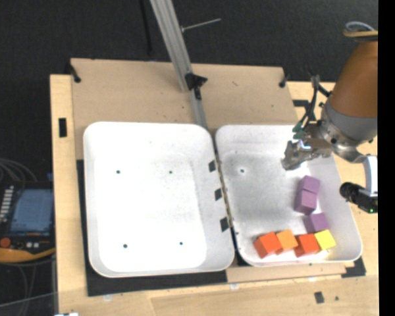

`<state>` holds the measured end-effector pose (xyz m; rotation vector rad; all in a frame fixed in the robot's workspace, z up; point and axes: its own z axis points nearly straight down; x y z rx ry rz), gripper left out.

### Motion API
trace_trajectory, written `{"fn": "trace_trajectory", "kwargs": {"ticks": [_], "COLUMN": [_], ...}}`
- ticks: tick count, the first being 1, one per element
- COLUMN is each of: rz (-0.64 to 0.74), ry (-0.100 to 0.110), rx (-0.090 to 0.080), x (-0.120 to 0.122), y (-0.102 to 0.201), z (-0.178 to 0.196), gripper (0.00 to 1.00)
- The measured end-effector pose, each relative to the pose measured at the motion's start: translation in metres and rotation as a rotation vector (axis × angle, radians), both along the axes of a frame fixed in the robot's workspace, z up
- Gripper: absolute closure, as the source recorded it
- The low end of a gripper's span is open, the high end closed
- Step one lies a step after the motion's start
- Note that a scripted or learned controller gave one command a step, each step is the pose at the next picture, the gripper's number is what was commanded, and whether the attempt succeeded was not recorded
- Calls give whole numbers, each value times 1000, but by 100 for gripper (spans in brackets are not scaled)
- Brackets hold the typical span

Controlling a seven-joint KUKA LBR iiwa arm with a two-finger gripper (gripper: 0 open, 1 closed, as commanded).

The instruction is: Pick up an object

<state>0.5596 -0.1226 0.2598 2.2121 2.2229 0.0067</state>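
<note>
We see the arm [355, 91] reaching in from the right, its orange band above the grey wrist, with the gripper [293, 155] poised over the upper part of the right bin [250, 196]. From this slanted view we cannot tell whether the jaws are open or closed, and nothing is visible between them. The objects to pick from all lie in the right bin, below the gripper and apart from it. A purple block [308, 193] sits nearest, in the right-hand part of the bin, and a second purple block [316, 221] lies just below it. Along the bin's near edge we find a row of blocks packed close together: a red-orange block [268, 244] at the left, an orange block [287, 239] beside it, a red block [307, 244] next, and a yellow block [326, 240] at the right end (it sits just under the lower purple block). The left bin [151, 196] stands side by side with the right one on the worktop [138, 91]. A metal pole [174, 38] slants down toward the seam between the bins.
</note>
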Motion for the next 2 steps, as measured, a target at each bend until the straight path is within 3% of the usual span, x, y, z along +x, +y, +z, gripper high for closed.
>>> {"fn": "trace_trajectory", "kwargs": {"ticks": [1,2], "rz": [2,0], "ry": [5,8], "rx": [1,0], "x": [22,27], "y": [56,99], "z": [-2,-13], "gripper": [100,100]}}
